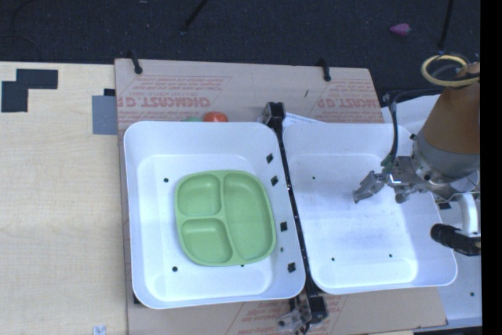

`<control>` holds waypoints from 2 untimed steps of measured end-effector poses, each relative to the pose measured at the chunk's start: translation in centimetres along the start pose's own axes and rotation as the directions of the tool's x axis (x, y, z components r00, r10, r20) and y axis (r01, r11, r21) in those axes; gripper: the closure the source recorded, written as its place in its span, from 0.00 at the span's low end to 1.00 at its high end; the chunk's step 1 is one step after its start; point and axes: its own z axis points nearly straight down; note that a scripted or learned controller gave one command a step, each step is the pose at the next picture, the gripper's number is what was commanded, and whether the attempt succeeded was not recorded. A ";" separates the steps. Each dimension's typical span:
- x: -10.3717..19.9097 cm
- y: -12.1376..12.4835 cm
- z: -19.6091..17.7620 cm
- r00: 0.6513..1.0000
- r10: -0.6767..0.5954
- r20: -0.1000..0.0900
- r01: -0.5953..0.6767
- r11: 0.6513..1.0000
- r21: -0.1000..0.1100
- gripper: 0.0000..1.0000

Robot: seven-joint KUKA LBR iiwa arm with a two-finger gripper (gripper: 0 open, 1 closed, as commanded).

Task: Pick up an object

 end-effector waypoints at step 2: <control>0.1 0.6 7.4 1.000 0.001 0.001 -0.001 1.000 -0.004 0.00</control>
